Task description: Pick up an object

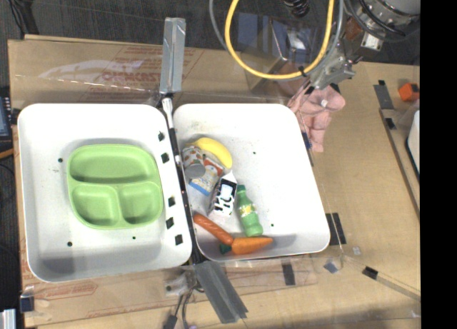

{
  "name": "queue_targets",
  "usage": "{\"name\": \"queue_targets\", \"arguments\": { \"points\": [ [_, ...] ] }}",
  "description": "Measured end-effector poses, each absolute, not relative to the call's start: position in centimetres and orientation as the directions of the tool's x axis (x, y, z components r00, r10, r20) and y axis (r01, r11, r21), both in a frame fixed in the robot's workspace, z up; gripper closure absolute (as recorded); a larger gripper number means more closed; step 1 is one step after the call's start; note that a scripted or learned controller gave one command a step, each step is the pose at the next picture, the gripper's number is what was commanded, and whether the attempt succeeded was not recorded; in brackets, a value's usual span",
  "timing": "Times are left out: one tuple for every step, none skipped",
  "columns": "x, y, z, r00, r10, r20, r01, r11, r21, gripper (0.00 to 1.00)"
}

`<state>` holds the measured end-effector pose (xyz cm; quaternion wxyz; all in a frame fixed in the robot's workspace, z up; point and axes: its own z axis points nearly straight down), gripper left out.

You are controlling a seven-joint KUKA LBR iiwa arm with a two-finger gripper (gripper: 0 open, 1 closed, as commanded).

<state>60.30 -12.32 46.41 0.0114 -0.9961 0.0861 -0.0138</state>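
my gripper hangs above the right bin's far right corner with a pink soft toy pinched between its fingers, dangling straight below over the rim.

Faint red print runs across the cardboard sheet lying on the table behind the left bin; the letters are too washed out to read with any certainty. In the right bin, a small black-and-white card bears bold black marks that look like digits, but they cannot be made out. Beside it, a crumpled packet carries printed colours and shapes with no legible wording. The green bottle has a yellow label whose print is too small to read.
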Motion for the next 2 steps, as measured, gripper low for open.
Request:
{"name": "queue_targets", "arguments": {
  "points": [
    [60.6, -11.8, 47.5, 0.986, -0.164, 0.038, -0.162, -0.986, -0.039, 1.0],
    [60.9, -11.3, 48.7, 0.986, -0.157, 0.051, -0.154, -0.987, -0.052, 1.0]
  ]
}}
